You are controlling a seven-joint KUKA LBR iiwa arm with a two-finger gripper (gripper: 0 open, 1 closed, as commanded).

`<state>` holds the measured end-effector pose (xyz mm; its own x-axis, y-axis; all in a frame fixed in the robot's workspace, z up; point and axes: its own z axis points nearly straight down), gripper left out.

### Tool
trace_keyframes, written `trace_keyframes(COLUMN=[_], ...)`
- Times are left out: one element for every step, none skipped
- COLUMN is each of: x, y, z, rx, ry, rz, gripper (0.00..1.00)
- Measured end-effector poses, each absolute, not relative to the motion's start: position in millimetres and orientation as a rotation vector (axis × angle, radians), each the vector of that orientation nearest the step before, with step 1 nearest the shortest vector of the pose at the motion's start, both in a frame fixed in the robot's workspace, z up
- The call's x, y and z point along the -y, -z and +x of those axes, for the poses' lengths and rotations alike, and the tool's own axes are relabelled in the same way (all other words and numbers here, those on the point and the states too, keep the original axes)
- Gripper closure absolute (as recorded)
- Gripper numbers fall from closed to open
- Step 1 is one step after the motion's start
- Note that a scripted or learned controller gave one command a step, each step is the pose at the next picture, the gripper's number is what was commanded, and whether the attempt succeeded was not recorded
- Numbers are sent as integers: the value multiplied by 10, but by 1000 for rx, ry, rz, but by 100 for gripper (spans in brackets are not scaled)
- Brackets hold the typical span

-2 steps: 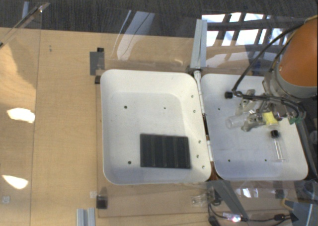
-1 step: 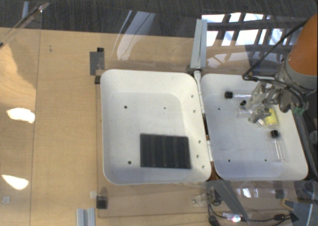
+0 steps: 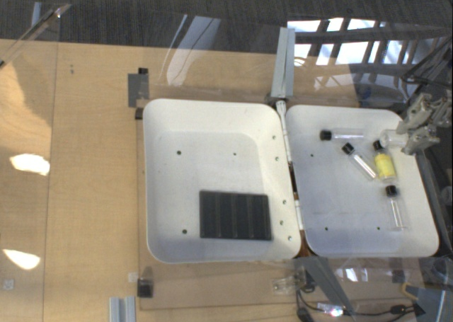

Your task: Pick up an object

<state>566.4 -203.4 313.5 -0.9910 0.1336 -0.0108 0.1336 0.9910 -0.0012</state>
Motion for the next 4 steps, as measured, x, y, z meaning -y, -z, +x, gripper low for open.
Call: trace_keyframes(x=[2058, 2026, 2053, 2054], y=[-3694, -2084, -3124, -2990], z=[5256, 5347, 5437, 5286], rx=[-3126, -3111, -3078, -2871], ry=[5, 0, 4, 5], rz=[-147, -395, -577, -1254], gripper=[100, 100, 100, 100])
